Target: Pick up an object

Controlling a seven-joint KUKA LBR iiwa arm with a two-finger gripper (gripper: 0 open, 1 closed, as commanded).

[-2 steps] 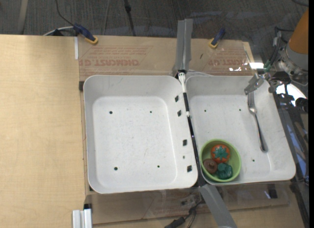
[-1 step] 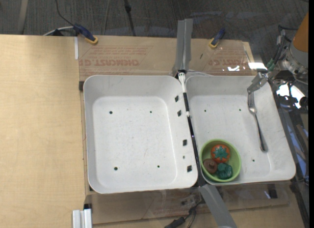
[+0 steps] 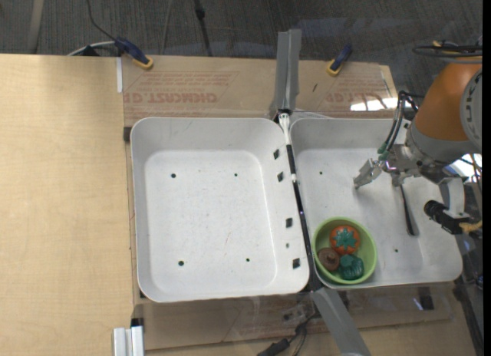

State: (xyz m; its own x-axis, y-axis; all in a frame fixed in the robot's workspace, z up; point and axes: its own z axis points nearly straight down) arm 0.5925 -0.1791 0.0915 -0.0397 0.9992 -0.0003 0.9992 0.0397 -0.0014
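Note:
A green bowl [image 3: 345, 251] sits in the front left corner of the right bin [image 3: 430, 266]. It holds an orange ball [image 3: 344, 235], a brown piece [image 3: 329, 258] and a teal piece [image 3: 352, 267]. My gripper [image 3: 385, 206] hangs over the middle of the right bin, behind and to the right of the bowl. It is open: one finger [image 3: 367, 175] points left, the other [image 3: 407, 210] points toward the front. Nothing is between them.
The left bin [image 3: 142, 193] lies beside the right one, with a grey divider [image 3: 290, 170] between them. Cardboard [image 3: 199, 90] lies behind the bins, held by two clamps. A wooden bench top [image 3: 61, 193] spreads to the left.

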